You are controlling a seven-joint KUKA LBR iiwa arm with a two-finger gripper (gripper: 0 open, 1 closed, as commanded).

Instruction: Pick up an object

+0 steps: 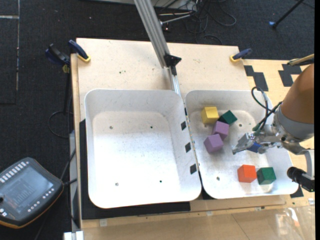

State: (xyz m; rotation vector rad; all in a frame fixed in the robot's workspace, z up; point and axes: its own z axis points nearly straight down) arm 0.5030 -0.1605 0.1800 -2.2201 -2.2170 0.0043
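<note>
The right bin [220, 186] holds several small blocks: a yellow cube [210, 114], a dark green block [229, 117], two purple cubes [221, 128] [214, 143], an orange cube [246, 173] and a green cube [266, 175]. My gripper [244, 145] hangs low over the middle of this bin, to the right of the purple cubes and above the orange cube. A blue piece [258, 146] shows just behind the fingertips. Whether anything sits between the fingers is too small to make out.
The left bin [100, 134] lies beside the right one, sharing a dividing rim. A metal pole [152, 26] slants in from the top. Clamps [79, 51] [241, 54] grip the board's back corners. A pendant [25, 191] rests at the lower left.
</note>
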